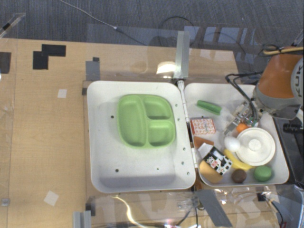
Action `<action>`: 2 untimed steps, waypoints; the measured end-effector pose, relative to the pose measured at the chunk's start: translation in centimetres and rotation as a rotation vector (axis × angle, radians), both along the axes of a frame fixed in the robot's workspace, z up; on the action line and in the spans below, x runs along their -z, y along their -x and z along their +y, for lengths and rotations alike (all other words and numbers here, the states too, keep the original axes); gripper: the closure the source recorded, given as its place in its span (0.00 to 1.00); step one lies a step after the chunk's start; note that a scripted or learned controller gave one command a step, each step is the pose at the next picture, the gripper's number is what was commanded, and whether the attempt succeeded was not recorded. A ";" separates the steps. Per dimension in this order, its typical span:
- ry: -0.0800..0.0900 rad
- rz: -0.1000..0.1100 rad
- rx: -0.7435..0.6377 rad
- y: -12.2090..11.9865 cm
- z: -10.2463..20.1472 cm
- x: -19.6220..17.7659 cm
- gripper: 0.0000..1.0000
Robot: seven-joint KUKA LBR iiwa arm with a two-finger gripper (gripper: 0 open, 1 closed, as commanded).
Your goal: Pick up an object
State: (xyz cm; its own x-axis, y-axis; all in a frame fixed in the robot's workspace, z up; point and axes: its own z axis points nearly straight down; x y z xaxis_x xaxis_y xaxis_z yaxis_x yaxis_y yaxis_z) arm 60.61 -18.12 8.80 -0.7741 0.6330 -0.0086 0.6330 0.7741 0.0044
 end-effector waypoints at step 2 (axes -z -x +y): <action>0.003 -0.015 -0.003 -0.5 0.0 -1.5 0.00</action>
State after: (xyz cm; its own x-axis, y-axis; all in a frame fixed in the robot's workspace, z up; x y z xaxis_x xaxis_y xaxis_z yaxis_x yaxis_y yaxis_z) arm 61.08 -18.08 10.33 -0.7756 0.6308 -0.0223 0.6307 0.7759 0.0113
